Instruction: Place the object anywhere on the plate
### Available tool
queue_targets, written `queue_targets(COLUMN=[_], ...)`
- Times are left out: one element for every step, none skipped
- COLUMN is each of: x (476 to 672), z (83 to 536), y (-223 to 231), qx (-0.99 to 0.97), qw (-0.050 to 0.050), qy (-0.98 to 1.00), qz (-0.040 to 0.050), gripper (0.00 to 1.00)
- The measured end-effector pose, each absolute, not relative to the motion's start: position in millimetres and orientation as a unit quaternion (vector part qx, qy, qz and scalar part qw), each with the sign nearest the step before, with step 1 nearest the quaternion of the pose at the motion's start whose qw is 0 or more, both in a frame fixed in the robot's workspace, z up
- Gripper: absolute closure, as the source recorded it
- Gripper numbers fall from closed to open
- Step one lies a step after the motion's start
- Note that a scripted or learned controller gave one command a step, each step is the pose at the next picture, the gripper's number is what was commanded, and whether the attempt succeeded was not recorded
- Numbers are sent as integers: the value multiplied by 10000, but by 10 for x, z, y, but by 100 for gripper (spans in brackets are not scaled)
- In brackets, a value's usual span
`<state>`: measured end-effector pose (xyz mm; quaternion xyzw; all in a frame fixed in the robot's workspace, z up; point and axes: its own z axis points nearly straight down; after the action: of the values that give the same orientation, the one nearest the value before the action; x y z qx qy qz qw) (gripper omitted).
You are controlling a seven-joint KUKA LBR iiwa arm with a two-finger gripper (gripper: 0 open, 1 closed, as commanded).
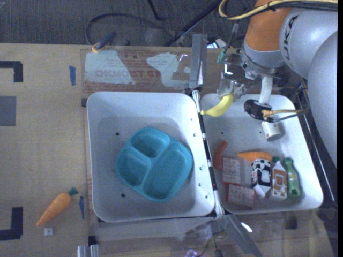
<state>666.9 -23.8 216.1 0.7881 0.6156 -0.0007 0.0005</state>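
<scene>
Camera view has our gripper (229, 91) pinching the banana (218, 107), lifted at the right bin's (313, 197) eleven o'clock corner. We judge transport is in hand; next we must carry it toward eight o'clock, over the blue plate (154, 165), then release.

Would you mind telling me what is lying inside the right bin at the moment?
The right bin holds a sausage, a carrot, small cartons and a green bottle. A banana hangs at the gripper. The arm covers the bin's far corner.
</scene>
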Motion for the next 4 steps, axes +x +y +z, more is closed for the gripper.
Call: queue_targets(x=[6390, 5637, 5758, 5626], z=[1957, 2187, 1880, 1984], y=[716, 999, 963, 960], qx=[6259, 6292, 5758, 5998], qw=[-9, -6, -7, -10], qy=[7799, 7772, 8176, 8001], qz=[-3, 0, -3, -4], gripper=[100, 100, 100, 100])
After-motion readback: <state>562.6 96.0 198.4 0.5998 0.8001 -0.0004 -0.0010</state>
